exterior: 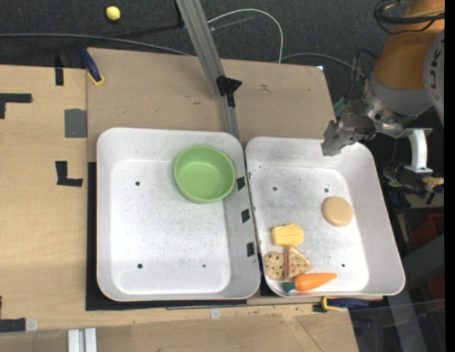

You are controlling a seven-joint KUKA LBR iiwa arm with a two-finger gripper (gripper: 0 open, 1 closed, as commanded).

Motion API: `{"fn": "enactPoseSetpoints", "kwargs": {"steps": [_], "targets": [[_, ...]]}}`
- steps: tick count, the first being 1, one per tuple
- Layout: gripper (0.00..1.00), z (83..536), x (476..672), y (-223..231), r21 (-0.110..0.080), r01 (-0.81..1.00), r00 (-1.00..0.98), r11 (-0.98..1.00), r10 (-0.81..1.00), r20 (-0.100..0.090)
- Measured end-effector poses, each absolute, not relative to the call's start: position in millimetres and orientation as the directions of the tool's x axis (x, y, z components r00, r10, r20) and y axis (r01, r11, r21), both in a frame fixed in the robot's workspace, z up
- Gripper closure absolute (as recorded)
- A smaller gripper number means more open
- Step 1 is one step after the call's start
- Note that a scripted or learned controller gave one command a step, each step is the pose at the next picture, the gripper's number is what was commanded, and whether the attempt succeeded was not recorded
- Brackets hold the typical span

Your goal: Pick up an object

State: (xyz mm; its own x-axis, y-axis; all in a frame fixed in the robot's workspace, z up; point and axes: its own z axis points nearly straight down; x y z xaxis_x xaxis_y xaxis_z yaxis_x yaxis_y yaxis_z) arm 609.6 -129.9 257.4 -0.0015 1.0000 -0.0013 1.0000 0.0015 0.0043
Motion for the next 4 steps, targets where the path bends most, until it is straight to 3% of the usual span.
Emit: {"fn": "enactPoseSetpoints", "kwargs": {"steps": [4], "targets": [[1.0,248.6,568.2,97.5,-0.003,1.0,-0.008,0.008,1.0,0.002]]}}
